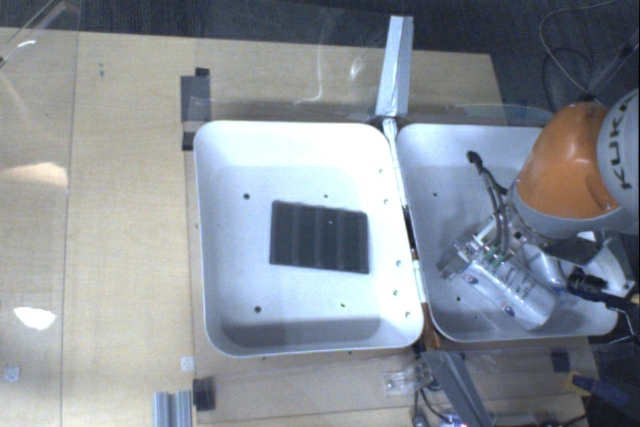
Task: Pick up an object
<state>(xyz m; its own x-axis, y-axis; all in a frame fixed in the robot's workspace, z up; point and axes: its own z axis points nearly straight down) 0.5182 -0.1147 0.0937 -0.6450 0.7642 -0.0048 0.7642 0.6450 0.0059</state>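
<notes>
> Wooden surface (120,245), two bins: dark ribbed pad (320,236) lies mid left bin (215,215). Gripper (470,270) sits low in right bin (440,165).

> Can't tell its state. I'd cross over, descend squarely.

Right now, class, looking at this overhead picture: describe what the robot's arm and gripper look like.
The arm is grey with a rounded orange band above the wrist. Thin dark cables run alongside it. The gripper is silvery metal with pale, partly see-through parts.
</notes>
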